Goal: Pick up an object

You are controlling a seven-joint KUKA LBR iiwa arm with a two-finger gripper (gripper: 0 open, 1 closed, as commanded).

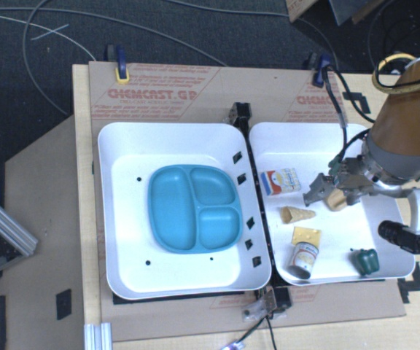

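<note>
Camera view, looking down at a slant, records two white bins side by side on a board-covered bench. Left bin (122,217) holds a blue divided plate (194,208) with three compartments. Right bin (297,133) holds the loose items: a small white carton with red and blue print (281,181) near the divider, a tan wedge like a bread or pastry piece (296,214) below it, a yellow cheese-like block (306,235), a small jar or can lying on its side (304,258) touching that block's lower edge, and a green pepper-like piece (364,261) near the lower right corner.

Arm enters from the right. Gripper (327,194) sits low over the middle of the right bin. A tan object (335,200) shows at the fingertips; whether it lies between the fingers or just under them cannot be told, and the finger opening cannot be read either.

Governing relation, as judged: if that tan object is the target, it is directly at the tips, with the tan wedge just beside it to the lower left, apart from it. The wedge's long axis runs roughly left to right, point toward the gripper. A small shift that way would reach it.

Obscured: the wrist and cabling cover the right portion of the bin floor; the tan object's full outline is hidden by the fingers.
</note>
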